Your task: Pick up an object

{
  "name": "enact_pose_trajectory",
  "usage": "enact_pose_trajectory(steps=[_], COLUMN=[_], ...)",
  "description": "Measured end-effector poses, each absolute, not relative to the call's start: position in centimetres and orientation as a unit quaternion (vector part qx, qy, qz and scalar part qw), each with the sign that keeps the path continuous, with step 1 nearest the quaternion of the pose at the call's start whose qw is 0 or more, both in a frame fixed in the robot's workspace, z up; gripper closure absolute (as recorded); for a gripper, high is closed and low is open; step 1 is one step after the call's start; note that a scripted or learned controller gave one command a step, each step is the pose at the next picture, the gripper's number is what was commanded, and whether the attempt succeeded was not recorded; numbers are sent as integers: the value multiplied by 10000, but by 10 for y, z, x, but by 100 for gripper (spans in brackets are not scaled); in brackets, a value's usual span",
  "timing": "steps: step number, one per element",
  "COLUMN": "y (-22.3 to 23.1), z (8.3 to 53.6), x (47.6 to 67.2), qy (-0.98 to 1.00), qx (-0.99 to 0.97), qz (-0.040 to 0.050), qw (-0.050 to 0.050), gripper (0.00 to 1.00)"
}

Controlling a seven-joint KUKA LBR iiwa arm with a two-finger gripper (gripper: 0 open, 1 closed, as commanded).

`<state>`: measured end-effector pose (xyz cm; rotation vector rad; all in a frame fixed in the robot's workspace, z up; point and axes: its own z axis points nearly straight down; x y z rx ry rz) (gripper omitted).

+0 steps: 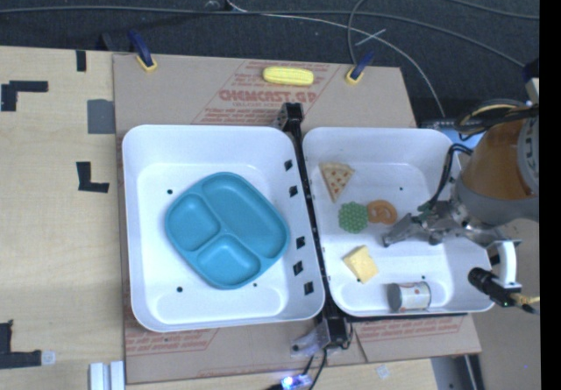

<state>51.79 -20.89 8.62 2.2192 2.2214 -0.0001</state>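
Cardboard (pixel 263 90) underlies two white bins (pixel 140 204); the pincer (pixel 392 237), fingers parted, holds nothing.

I see a smooth, matt blue plastic tray (pixel 226 229), glossy white plastic bins (pixel 145 230), and brown cardboard (pixel 202 95) beneath.

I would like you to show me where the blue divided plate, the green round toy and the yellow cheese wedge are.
Blue divided plastic plate (pixel 226 229): camera view, centre ridge.
Green round bumpy toy (pixel 353 217): camera view, middle.
Yellow cheese wedge (pixel 360 264): camera view, top face.
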Motion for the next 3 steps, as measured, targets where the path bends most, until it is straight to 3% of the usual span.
enact_pose_trajectory(steps=[1, 3], y=[-210, -206], z=[97, 222], x=[519, 523], qy=[7075, 7078], qx=[7067, 7064], qz=[-1, 12], qw=[33, 29], gripper=[100, 100])
